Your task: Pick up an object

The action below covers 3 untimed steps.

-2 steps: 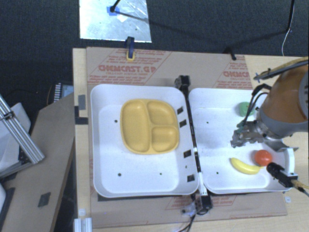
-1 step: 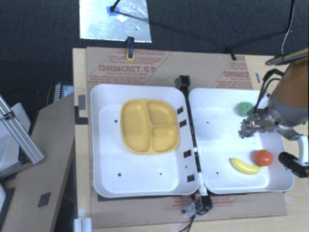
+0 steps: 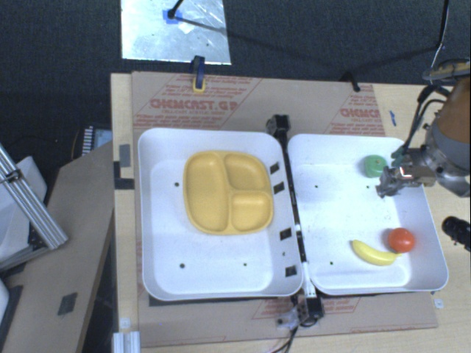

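Seen from above the counter, our gripper (image 3: 390, 183) hangs just beside the green object (image 3: 374, 165) in the right bin (image 3: 346, 271), jaws' state impossible to tell; we judge a centred, straight descent over it gives the cleanest pick.

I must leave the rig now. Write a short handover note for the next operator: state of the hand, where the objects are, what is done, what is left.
Hand: above the right bin, near its far right side, just beside the green object. I cannot tell if it is open or shut, and nothing is visibly in it.
Objects: the green object, a red ball and a banana lie in the right bin; ball and banana are close together near the front right corner. A yellow divided plate lies in the left bin.
Done: no pick yet.
Left: grasp one object and lift it.
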Each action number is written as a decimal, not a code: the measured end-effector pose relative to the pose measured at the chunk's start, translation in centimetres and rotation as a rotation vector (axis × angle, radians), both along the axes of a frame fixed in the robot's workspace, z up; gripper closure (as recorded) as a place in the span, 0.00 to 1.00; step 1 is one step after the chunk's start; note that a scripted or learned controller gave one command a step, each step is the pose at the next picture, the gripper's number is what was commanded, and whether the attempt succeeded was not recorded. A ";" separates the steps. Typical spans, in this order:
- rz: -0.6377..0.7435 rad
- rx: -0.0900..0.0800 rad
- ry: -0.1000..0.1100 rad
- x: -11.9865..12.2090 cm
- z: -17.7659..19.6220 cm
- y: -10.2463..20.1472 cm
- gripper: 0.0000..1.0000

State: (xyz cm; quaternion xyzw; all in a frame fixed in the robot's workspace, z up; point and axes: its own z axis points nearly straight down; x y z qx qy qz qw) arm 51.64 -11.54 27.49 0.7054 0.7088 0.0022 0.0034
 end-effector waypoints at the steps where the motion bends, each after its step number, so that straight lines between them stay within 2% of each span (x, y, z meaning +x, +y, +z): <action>1: 0.005 0.003 0.005 1.0 0.2 5.1 1.00; 3: 0.004 0.003 0.008 3.8 -3.5 15.8 1.00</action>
